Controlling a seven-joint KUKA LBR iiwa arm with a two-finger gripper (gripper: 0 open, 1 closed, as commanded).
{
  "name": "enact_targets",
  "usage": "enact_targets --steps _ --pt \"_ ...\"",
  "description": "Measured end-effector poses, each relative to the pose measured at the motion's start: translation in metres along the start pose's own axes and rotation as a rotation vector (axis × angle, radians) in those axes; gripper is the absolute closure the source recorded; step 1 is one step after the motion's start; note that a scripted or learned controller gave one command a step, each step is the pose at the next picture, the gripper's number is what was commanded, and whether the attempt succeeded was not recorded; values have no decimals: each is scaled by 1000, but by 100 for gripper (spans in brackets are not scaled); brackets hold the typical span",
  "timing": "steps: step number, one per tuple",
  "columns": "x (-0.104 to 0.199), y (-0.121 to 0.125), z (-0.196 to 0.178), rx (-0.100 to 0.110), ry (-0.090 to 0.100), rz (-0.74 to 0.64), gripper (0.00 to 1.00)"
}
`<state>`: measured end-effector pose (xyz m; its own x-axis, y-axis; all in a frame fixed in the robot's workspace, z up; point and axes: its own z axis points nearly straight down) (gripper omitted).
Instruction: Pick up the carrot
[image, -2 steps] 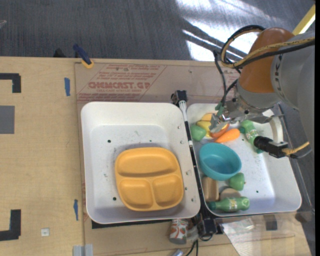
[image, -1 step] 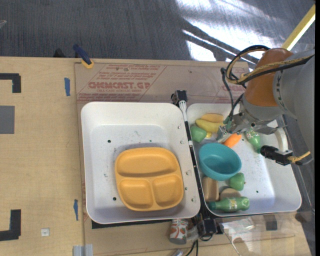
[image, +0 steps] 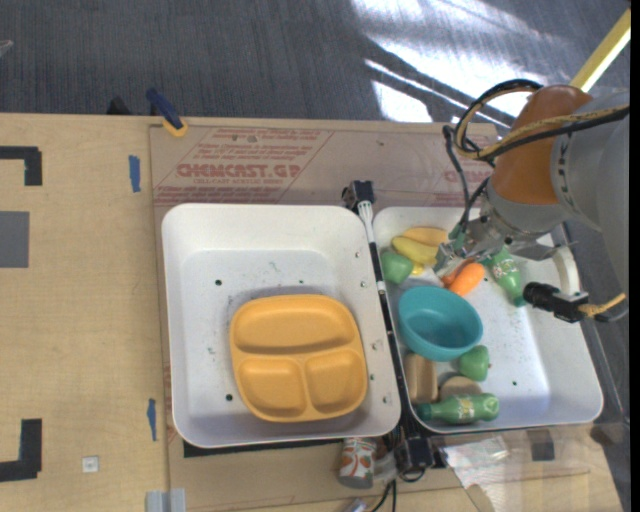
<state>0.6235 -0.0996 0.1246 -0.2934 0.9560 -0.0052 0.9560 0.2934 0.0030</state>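
The claw (image: 462, 252), whose grip I cannot tell, is hovering just above the carrot (image: 465, 277), probably light, stiff, slick plastic, best pinched across its middle

A robotics lab: taped plywood bench (image: 80, 300), toy-filled white bins (image: 190, 300), grey carpet beyond the bench.

Divided tray (image: 297, 366) in left bin (image: 190, 300); bowl (image: 439, 322), carrot (image: 465, 277), bottle (image: 460, 408) in right bin (image: 560, 370).
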Motion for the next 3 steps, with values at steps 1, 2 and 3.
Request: enact_targets --steps 1,2,3 --pt "3 -49 31 -4 1 47 100" --pt "68 -23 -64 -5 5 279 100" --pt "-5 -72 -197 -18 -9 194 100"
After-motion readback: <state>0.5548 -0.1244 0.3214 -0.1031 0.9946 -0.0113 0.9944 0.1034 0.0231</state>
